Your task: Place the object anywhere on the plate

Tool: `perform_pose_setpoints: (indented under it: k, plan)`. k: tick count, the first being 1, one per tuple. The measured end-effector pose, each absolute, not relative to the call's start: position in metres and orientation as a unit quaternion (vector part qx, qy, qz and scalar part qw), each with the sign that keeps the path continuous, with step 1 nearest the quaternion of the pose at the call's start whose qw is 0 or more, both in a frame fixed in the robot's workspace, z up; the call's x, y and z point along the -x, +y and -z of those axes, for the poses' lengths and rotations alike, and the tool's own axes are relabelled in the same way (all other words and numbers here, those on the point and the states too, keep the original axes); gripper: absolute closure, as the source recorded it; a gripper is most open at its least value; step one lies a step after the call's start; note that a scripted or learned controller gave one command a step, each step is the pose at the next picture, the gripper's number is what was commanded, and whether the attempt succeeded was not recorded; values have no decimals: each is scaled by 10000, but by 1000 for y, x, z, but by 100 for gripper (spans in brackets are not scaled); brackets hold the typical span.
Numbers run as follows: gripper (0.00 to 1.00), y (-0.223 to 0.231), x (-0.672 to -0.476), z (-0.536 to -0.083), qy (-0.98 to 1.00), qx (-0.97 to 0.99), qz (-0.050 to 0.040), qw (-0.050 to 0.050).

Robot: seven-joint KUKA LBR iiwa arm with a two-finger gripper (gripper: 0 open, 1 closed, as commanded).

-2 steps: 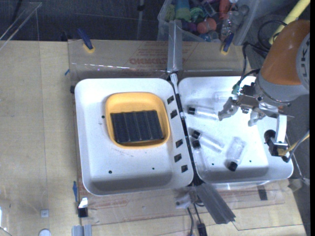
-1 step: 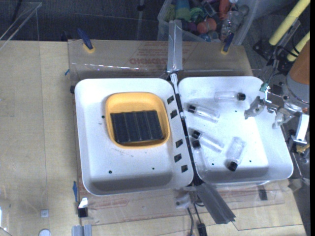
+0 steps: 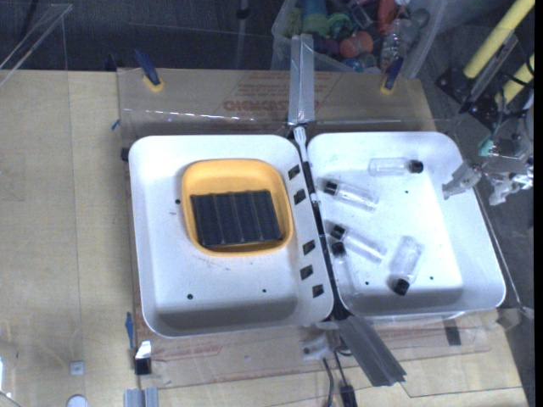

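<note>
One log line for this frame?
gripper: right of right bin | bottles: four in right bin | plate: left bin, holds dark tray

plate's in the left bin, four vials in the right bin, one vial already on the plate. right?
Not quite. The camera view shows no vial on the plate: it carries just a dark ribbed block. All four vials lie in the right bin; the plate is in the left bin.

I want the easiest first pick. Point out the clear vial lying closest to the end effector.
The vial at the right bin's far edge, black cap pointing right. It lies nearest the end effector; the other three sit nearer the divider or the bin's near edge.
</note>
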State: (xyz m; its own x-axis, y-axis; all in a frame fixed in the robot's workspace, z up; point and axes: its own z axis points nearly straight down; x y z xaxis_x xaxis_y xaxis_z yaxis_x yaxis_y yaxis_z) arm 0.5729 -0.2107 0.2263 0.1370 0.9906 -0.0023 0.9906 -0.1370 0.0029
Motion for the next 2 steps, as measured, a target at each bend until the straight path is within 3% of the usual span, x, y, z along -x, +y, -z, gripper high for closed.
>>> perform_pose_setpoints:
  k: [2]
  plan:
    - [0, -223, -593, -218, 8235, -5673, -4, 5]
